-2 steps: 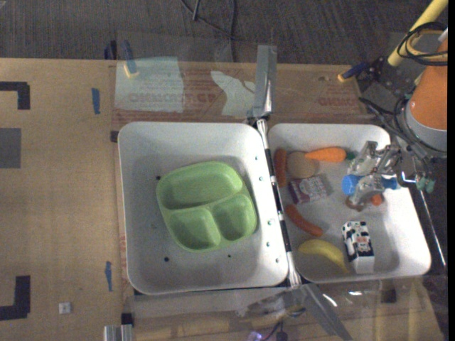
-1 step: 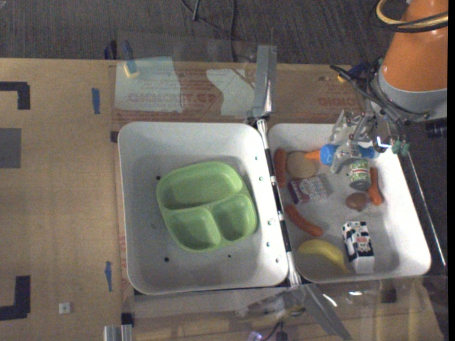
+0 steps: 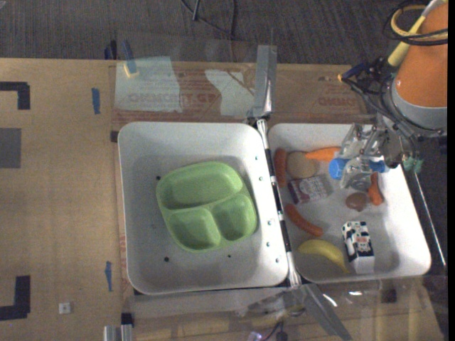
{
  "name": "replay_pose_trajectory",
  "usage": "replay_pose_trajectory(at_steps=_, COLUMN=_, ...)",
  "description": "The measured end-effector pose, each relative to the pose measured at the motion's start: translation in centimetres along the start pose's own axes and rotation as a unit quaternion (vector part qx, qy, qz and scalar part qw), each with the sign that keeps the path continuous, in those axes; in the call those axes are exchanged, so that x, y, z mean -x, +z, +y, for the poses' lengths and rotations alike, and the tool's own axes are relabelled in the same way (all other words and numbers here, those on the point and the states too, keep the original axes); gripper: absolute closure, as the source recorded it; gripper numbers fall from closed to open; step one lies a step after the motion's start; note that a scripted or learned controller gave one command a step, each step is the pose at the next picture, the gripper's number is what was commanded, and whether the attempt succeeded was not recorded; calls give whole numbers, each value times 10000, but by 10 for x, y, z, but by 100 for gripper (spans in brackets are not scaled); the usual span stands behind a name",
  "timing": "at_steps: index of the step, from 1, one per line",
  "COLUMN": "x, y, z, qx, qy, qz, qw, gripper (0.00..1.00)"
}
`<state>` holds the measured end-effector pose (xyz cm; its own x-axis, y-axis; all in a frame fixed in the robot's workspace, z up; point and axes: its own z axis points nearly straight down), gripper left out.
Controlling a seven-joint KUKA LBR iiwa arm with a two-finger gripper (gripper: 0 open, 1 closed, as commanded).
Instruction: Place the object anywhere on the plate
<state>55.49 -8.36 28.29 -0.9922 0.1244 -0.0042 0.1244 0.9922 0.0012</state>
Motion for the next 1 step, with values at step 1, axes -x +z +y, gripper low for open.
replay_pose_trajectory(at_steps=1, x=9, y=-17, z=17, qx=-1, qy=-365, qz=-23, qw=9993, gripper=100)
